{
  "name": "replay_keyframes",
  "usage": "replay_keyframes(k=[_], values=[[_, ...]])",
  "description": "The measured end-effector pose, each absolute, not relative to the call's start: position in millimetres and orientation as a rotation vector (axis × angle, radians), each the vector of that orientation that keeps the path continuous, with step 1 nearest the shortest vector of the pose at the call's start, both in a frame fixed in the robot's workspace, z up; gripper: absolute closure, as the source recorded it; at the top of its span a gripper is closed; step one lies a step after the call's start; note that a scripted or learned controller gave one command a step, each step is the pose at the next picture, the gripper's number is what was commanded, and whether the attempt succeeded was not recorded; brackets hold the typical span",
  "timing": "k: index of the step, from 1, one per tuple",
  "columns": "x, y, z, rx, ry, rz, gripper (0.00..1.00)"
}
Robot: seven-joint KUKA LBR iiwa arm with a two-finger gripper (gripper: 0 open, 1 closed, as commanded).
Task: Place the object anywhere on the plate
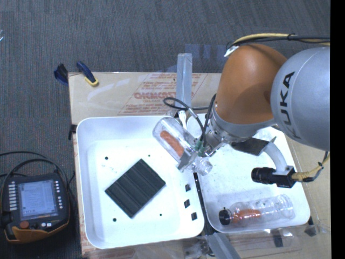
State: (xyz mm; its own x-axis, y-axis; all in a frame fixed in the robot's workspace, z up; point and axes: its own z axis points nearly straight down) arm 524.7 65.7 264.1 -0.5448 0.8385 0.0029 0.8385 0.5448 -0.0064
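A dark grey ribbed square plate [135, 188] lies flat in the left bin [89, 144]. A clear plastic bottle [171, 139] with an orange piece inside hangs tilted over the left bin's right side, near the divider. My gripper [192, 154] is shut on this bottle around its lower half, and the bottle's wider end points up and left. The held bottle is up and to the right of the plate, not over it.
A second clear bottle [259, 209] with a dark cap and orange contents lies along the front of the right bin [302, 209]. The arm's orange and grey bulk [253, 90] covers the right bin's back. A teach pendant [35, 201] lies left of the bench.
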Motion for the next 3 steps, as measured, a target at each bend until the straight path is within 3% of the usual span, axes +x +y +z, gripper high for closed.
replay_keyframes(k=[1, 2, 3], values=[[534.5, 22, 242, -1.21, -2.894, 0.003, 1.0], [535.0, 21, 249, -1.213, -2.888, 0.005, 1.0], [524.1, 84, 260, -1.023, -2.968, 0.001, 1.0]])
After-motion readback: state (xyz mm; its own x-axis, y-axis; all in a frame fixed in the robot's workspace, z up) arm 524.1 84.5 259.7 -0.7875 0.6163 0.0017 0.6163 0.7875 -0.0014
